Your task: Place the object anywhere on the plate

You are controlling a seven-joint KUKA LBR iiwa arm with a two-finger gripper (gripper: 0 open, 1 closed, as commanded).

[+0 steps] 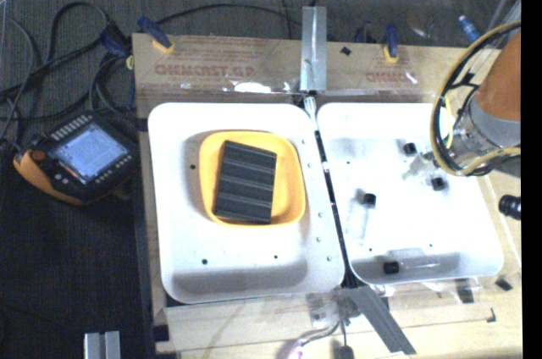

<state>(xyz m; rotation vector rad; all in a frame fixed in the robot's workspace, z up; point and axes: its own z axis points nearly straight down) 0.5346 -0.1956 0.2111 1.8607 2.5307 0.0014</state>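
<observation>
Yellow plate [292, 179] in left bin [169, 179] — dark ridged block [246, 181] lying on it

The plate [290, 179] looks like smooth yellow plastic. The dark ribbed block [246, 181] on it is matt. Both bins [246, 268] are glossy white plastic; the bench [220, 69] looks wooden.

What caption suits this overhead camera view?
Dark ridged block lying on yellow plate in left bin; arm over right bin.
</observation>
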